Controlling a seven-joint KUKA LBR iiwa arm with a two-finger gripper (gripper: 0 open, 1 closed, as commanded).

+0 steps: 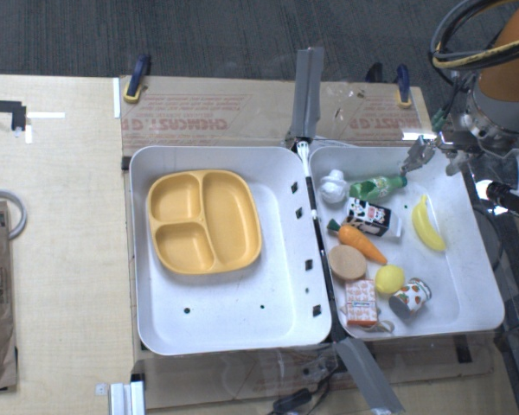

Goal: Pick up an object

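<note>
- Green bottle [378, 186] is my best guess for the pick: it lies on its side near the back of the right bin [467, 318], and it's the item closest to me.
- My gripper [418, 156] hangs over the back edge of that bin, just up and right of the bottle's end. Nothing sits between my fingers, so no grab yet.
- Can't tell whether my fingers are spread or pressed together from this angle, too small and blurry.
- Step-wise I'd call this the approach, with the actual pick not started.
- Other stuff in the bin: banana [428, 224] to the right, carrot [363, 243] in the middle, a small milk carton [368, 216] touching or almost touching the carrot's top, lemon [389, 279] lower down.
- Left bin [233, 318] has just the yellow divided plate [204, 221], not my concern.
- Next move, as I see it: come down and slightly left, line my fingers across the bottle's narrow width, then close.
- Risk: the bottle is round and could roll away toward the carton.
</note>
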